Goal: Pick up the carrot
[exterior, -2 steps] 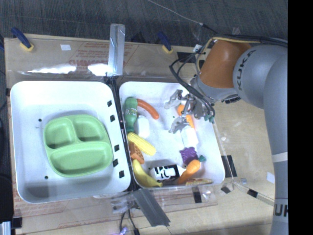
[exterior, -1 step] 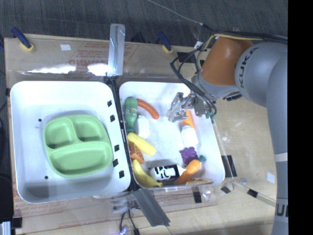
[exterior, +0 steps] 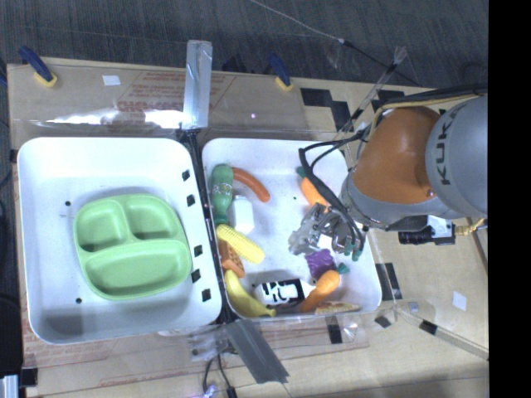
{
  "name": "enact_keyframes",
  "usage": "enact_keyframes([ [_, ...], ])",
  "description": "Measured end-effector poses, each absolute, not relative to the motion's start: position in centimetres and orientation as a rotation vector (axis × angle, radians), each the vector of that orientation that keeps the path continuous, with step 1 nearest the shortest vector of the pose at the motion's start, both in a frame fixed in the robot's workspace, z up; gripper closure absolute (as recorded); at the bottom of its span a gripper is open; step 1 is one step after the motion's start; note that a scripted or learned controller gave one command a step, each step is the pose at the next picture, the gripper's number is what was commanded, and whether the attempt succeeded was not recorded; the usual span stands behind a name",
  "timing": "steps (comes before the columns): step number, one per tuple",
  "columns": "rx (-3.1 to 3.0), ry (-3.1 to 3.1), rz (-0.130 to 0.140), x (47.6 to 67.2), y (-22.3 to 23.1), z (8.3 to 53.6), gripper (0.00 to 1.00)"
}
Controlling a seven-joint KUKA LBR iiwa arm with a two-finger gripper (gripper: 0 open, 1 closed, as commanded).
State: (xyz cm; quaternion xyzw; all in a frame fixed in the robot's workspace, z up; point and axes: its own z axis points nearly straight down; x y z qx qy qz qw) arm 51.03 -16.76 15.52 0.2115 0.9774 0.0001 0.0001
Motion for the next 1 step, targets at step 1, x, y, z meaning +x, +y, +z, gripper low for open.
enact_keyframes([
  [1, 0.438, 3.114, 0.001, 63.51, -17.98, 8.90, 1.00],
])
